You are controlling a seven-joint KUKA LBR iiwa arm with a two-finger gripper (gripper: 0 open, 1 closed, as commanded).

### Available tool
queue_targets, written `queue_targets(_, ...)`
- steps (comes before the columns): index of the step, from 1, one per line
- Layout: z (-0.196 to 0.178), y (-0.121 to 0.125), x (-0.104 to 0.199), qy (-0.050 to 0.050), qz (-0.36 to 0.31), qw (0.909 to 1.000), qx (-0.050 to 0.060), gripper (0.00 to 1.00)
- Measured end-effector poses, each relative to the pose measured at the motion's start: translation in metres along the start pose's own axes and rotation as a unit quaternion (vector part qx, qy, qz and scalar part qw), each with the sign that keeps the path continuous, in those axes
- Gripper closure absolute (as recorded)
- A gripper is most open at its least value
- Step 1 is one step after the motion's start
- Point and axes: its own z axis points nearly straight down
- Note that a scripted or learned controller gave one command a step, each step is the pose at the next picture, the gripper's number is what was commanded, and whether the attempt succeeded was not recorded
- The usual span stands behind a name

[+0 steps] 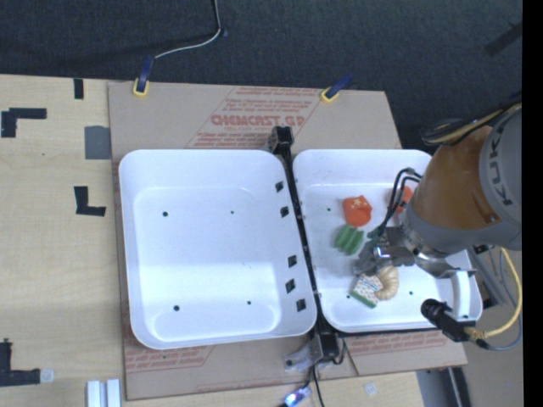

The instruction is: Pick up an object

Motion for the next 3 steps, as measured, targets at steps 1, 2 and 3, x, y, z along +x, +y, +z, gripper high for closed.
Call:
queue_targets(1,-0.081,0.049,0.072,0.002,-0.009,0.9999,-0.009,1.00)
queue_targets(2,-0.055,0.101,0.115,0.002,-0.007,1.0000,-0.004,1.00)
queue_targets(3,-0.129,0.060,0.172,0.002,-0.007,0.9999,-0.007,1.00)
